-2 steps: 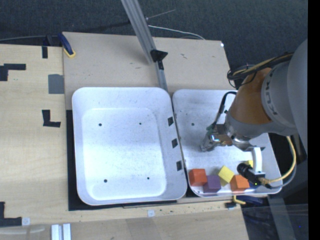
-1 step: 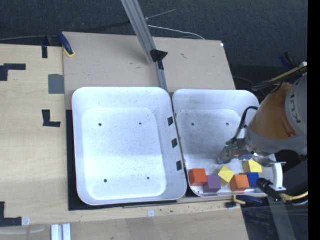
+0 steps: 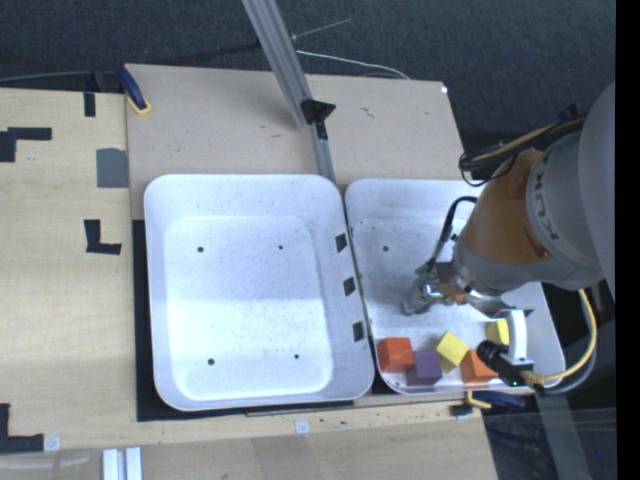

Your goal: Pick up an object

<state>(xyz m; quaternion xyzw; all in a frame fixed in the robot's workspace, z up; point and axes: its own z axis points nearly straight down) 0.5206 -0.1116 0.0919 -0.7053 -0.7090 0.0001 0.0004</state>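
Observation:
The right bin (image 3: pixel 392 218) holds several small blocks along its near edge: an orange-red cube (image 3: pixel 396 353), a purple block (image 3: pixel 427 368), a yellow block (image 3: pixel 452 348), an orange block (image 3: pixel 474 367) and a yellow piece (image 3: pixel 498 332) partly behind the arm. My gripper (image 3: pixel 428 295) hangs low over the middle of the right bin, just above and behind the blocks. Nothing shows between its tips. The grey arm with its orange band (image 3: pixel 505 228) covers the bin's right side.
The left bin (image 3: pixel 240 288) lies beside the right one, sharing a raised rim with black clips (image 3: pixel 349 286). A slanted metal pole (image 3: pixel 285 58) crosses the bench at the back. Black cables (image 3: pixel 510 363) loop near the right bin's near corner.

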